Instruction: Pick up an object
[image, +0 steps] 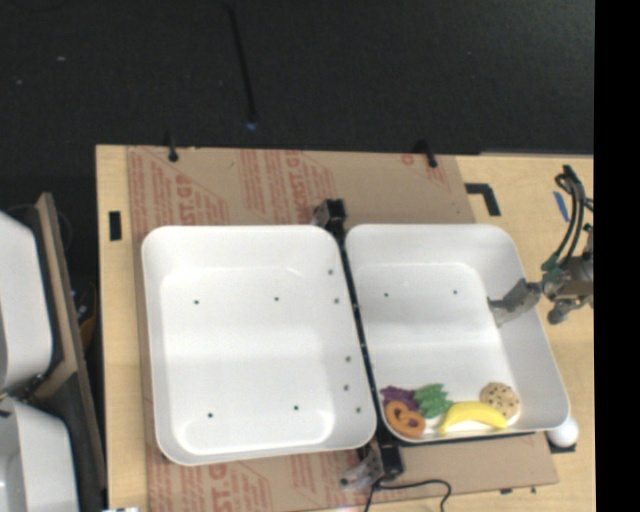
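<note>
Several small toy foods lie along the near edge of the right bin (440, 250): purple grapes (396, 397), an orange pretzel-like piece (406, 420), a green leafy piece (434, 399), a yellow banana (472, 417) and a speckled cookie (499, 400). My gripper (562, 290) hangs at the right rim of that bin, well behind the toys and apart from them. It casts a grey shadow on the bin's right wall. Nothing shows in its grasp.
The left bin (250, 340) sits beside the right one on a cardboard sheet (250, 185). Dark cables (572, 215) hang near the gripper at the right. A small white ball (565, 434) rests outside the right bin's near corner.
</note>
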